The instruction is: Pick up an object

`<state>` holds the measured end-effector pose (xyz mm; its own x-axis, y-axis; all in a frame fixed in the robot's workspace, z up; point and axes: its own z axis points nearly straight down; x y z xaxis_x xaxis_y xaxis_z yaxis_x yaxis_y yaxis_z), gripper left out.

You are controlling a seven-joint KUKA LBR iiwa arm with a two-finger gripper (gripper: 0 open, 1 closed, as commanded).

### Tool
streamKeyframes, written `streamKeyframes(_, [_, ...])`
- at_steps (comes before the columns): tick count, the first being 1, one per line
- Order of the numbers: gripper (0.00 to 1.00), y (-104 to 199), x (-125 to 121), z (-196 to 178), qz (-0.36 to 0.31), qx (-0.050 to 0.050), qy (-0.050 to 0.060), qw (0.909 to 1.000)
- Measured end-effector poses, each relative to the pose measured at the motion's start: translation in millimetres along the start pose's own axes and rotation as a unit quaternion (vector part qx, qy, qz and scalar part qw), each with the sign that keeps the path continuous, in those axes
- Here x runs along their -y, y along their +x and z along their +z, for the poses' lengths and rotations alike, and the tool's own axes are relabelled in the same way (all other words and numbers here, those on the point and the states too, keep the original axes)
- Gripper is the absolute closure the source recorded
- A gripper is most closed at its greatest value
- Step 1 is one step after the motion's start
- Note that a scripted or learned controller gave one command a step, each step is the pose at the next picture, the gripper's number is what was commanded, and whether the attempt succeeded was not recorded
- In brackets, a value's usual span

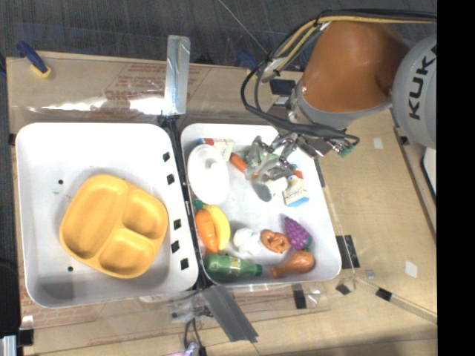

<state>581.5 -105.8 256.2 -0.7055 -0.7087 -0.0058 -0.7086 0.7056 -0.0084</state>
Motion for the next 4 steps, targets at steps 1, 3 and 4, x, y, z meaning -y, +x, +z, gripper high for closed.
streamKeyframes(1, [1.00,3,46,-22,0.112,-0.002,-0.002,0.9937])
streamKeyframes(3, [1.00,-54,45,-23,0.197,-0.001,-0.001,0.9803])
streamKeyframes(4, [1.00,-52,-12,14,0.210,-0.004,-0.004,0.9777])
